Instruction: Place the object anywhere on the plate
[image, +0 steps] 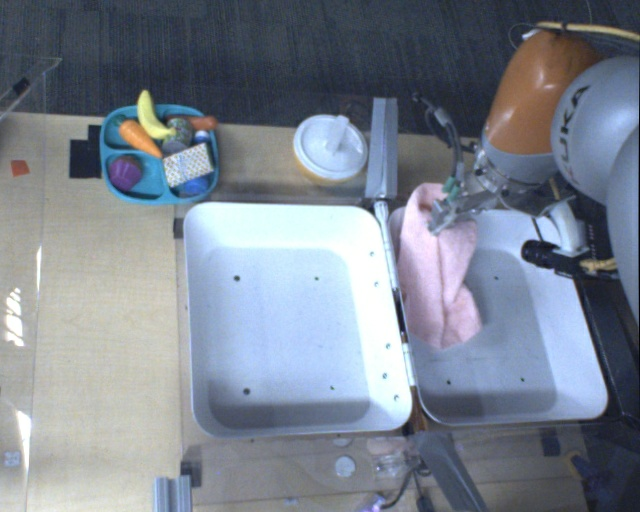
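Left bin (290, 320) up front sits bare; pincer (447, 208) pinches the pink cloth (437, 280) by its top edge, cloth hanging long below it. Plate (330, 148) lies left, slightly beyond the pincer.

The pale wooden table (90, 330) carries two shallow white plastic bins side by side: the left bin (290, 320) and the right bin (520, 390), their inner rims touching. Behind the left bin stands a round white lidded container with a yellow base (330, 148). At the far left corner rests a blue compartment tray of toy food (158, 152), beside a black patch (84, 157).
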